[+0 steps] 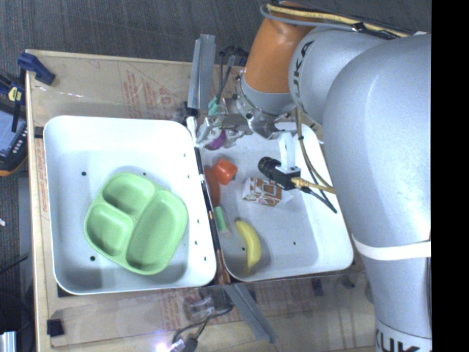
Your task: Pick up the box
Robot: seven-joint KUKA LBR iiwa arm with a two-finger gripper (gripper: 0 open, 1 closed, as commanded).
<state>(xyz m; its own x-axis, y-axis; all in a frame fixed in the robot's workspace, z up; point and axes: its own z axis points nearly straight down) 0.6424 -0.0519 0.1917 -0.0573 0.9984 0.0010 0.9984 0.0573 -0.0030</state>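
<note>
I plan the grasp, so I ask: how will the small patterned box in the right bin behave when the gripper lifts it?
The box lies flat and looks like thin card, so it is probably light and may crush under a hard squeeze. With flat sides it should not roll, but it could slide on the smooth right bin floor.

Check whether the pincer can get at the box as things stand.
Probably yes: the box lies flat and uncovered in the right bin, with the pincer nearby at the bin's upper left corner.
</note>
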